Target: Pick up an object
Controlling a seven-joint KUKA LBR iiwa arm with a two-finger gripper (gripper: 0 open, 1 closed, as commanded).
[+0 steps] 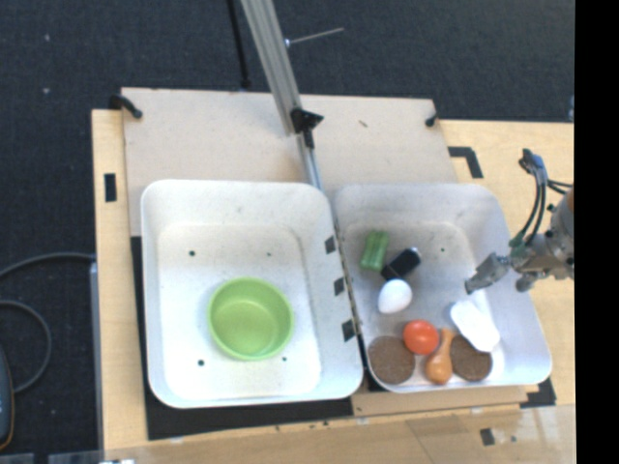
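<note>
The tool (503,271) sits at the right edge of the right bin (517,351), low over its wall, just above a white oblong object (474,324). Whether it is released or clenched cannot be told from this slanted view, and nothing is seen gripped in it.

The candidates all lie in the right bin: a green block (375,249), a black cylinder (403,260) touching it, a white egg (394,296), a red ball (420,336), two brown discs (391,358), and an orange piece (440,363) wedged between them. The left bin (174,211) holds a green bowl (250,318).

The step looks like choosing and approaching a target. The white oblong object is nearest and lies fairly free on its upper side, so it seems the sensible pick. A good grasp would come straight down, centred across its narrow width, clear of the bin wall. The crowded lower row risks nudging neighbours, and the egg and the ball may roll away.
</note>
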